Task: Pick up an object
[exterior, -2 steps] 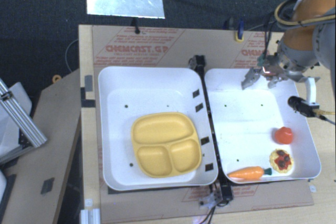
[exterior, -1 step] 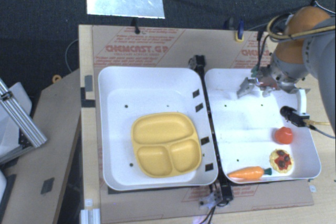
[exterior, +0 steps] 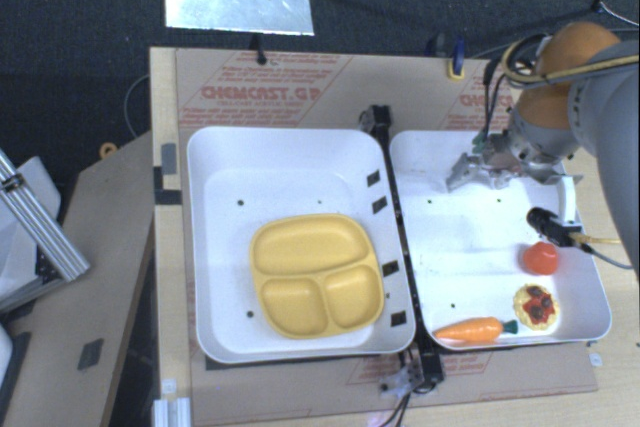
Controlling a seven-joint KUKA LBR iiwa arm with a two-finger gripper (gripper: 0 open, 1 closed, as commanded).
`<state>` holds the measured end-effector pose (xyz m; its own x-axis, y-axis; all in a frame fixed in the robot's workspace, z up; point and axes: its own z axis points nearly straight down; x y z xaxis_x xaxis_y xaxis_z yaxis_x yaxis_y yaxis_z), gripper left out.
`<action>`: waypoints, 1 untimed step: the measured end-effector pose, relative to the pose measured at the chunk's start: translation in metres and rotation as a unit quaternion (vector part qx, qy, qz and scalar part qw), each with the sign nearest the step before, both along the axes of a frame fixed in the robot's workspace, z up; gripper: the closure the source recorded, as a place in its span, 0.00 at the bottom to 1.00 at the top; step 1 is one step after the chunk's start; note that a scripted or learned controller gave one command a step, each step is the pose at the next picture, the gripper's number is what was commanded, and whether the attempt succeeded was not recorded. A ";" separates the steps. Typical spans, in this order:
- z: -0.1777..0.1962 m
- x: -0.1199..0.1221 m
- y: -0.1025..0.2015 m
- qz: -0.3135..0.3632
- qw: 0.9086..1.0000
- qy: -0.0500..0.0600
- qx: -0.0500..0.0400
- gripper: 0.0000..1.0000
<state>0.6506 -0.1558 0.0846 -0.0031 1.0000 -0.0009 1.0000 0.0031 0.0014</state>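
Observation:
My gripper (exterior: 476, 177) hangs over the far part of the right bin (exterior: 440, 215), near its back wall. Its grey fingers are spread open and nothing is between them. Three toy foods lie in the bin's near right corner, well away from the gripper: a red-orange tomato (exterior: 540, 258), a round yellow pizza piece with red topping (exterior: 536, 306), and an orange carrot with a green tip (exterior: 470, 329) along the front wall.
The left bin (exterior: 225, 215) holds a yellow divided plate (exterior: 315, 273) in its near half. A black divider with clips (exterior: 392, 235) runs between the two bins. The arm (exterior: 590, 85) comes in from the right, above the right bin's far corner.

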 end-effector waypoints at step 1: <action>0.012 0.001 0.000 0.001 1.000 -0.002 0.000 1.00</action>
<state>0.6520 -0.1558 0.0969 -0.0042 1.0000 -0.0018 1.0000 0.0043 0.0058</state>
